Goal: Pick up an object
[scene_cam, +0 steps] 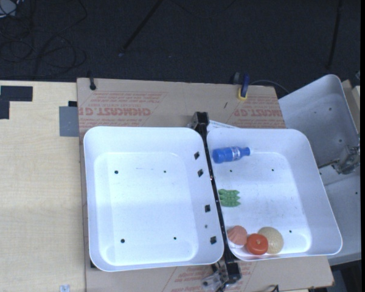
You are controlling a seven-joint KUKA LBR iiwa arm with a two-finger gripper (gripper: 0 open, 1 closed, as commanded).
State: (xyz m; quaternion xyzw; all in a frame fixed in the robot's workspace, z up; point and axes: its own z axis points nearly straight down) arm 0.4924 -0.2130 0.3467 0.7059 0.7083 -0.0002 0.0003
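On the bench: two white bins side by side, left bin (103, 157), right bin (316, 187).
Blue bottle (230, 154): lies on its side at the right bin's far left, long axis across the bin, cap end toward the right.
Green piece (229, 198): near the divider, mid-bin, long axis left to right.
Near left corner: pink round object (236, 234), red round object (257, 244) and tan round object (272, 238), touching.
Gripper: cannot tell its state.

By the right edge a small grey metal part (351, 159), possibly the arm's, is too blurred to detail.
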